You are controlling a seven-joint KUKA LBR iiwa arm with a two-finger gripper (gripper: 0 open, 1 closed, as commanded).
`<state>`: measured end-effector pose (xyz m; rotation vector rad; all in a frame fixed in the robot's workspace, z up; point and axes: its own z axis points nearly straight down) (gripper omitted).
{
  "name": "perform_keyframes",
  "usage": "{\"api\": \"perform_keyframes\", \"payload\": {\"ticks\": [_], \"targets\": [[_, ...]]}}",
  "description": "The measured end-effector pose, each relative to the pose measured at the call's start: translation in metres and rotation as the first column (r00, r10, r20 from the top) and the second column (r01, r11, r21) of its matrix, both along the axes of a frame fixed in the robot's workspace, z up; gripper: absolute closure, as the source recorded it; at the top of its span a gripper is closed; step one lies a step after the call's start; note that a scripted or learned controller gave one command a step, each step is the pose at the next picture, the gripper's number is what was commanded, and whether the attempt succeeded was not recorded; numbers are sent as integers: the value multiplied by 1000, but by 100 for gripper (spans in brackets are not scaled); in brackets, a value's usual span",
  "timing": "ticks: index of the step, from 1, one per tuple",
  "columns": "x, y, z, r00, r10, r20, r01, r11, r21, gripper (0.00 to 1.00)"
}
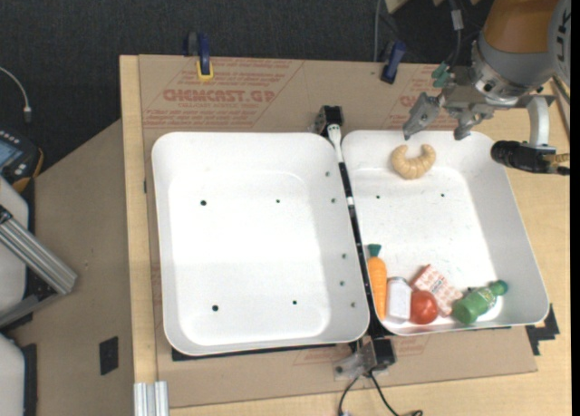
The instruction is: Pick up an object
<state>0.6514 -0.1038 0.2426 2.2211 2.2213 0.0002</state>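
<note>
We see the hand (441,123) in the upper right of the frame, hanging over the top edge of the right bin (507,215). Its two fingers are spread wide and hold nothing. Just below them lies a croissant (413,160), resting on the bin floor near the top, apart from the fingertips. We judge this the likeliest target, since the hand sits almost directly above it.

The other candidates are bunched in the lower right of the frame, along the bin's bottom edge: a carrot (377,277), a white carton (398,297), a tomato (423,307), a red-and-white packet (435,284) and a green bottle (478,304).

So nothing is picked up yet. What we think remains is the whole grasp: lowering onto the croissant, closing the fingers around it, and lifting it clear of the bin.
</note>
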Motion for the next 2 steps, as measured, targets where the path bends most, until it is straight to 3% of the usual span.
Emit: {"api": "perform_keyframes", "payload": {"ticks": [1, 2], "targets": [[-80, 55, 43, 1000, 4, -4, -4, 1000, 3, 0], [-152, 75, 48, 1000, 2, -5, -2, 1000, 3, 0]]}}
